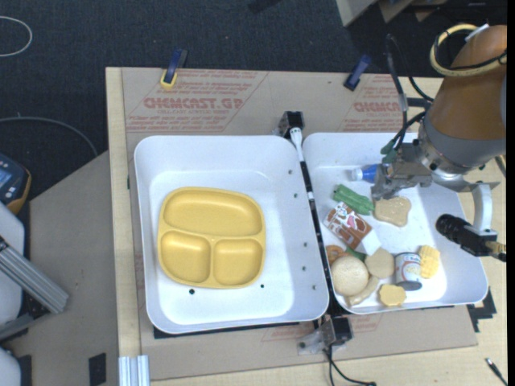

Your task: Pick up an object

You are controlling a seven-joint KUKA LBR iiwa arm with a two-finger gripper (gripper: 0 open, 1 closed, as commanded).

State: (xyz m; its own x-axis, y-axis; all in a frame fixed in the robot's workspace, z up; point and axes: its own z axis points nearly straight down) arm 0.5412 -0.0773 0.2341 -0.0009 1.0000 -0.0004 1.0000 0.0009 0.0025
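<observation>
Yellow divided tray (212,236) sits alone in left white bin (153,171). Right white bin (471,284) holds jumble of toy food: tan bread-shaped piece (393,211), green piece (352,198), red-and-white packet (347,225), round cream ball (350,274), small can (408,267), yellow bits (430,260), blue-and-white item (364,173) near back. Grey arm with orange band reaches in from right; gripper (389,185) low over bin, just above and touching top edge of bread-shaped piece. Finger state: cannot tell. Nothing visibly lifted.
</observation>
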